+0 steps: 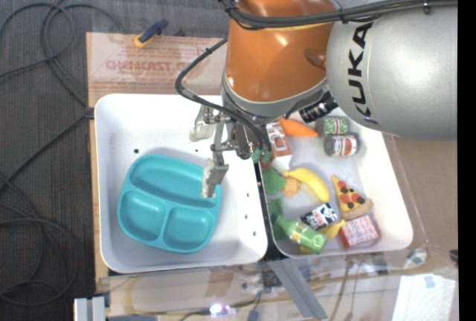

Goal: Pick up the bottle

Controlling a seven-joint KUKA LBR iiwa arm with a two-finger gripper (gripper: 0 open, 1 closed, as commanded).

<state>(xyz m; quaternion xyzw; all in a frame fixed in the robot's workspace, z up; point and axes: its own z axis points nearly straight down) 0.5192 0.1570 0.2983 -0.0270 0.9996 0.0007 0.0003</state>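
The green bottle (299,233) lies on its side at the front left of the right bin (398,227), beside a small black-and-white carton (320,216). My gripper (216,177) hangs below the orange wrist band over the left bin (111,126), at the right rim of a teal divided plate (160,204). It is well to the left of the bottle and farther back, with the wall between the bins in between. Nothing can be seen in its grasp.
The right bin also holds a banana (309,182), a pizza slice (349,197), a red box (358,232), a carrot (301,128), two small cans (338,136) and a green item (272,180). The arm's bulk covers the bins' back middle.
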